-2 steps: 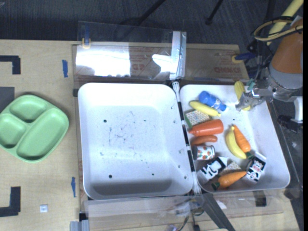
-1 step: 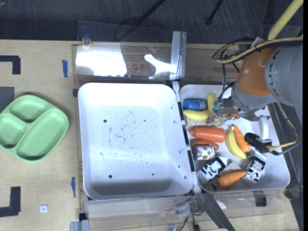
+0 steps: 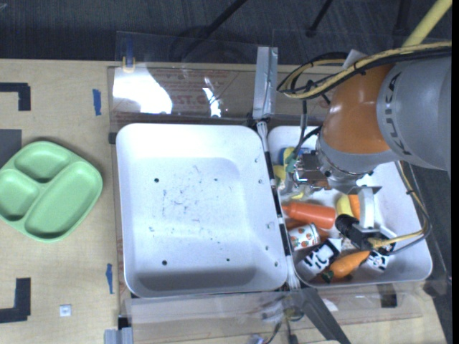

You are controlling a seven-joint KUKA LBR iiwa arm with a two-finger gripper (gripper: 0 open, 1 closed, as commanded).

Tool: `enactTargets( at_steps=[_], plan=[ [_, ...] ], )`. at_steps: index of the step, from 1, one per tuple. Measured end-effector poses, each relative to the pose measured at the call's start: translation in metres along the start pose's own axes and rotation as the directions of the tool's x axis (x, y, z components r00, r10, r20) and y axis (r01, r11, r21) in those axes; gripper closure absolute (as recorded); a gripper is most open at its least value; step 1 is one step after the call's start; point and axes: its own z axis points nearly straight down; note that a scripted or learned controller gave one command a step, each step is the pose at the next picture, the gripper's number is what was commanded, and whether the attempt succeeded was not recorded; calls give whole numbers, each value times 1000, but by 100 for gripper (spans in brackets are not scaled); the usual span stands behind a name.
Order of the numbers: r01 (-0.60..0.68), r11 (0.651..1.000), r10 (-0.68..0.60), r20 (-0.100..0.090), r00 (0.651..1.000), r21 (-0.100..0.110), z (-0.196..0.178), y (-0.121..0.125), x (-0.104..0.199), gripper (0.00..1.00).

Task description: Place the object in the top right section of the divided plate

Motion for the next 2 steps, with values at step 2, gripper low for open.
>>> enactTargets(
  at_steps=[2],
  plan=[
    [21, 1000, -21, -2, 1000, -9, 95, -57, 159, 100]
  ],
)
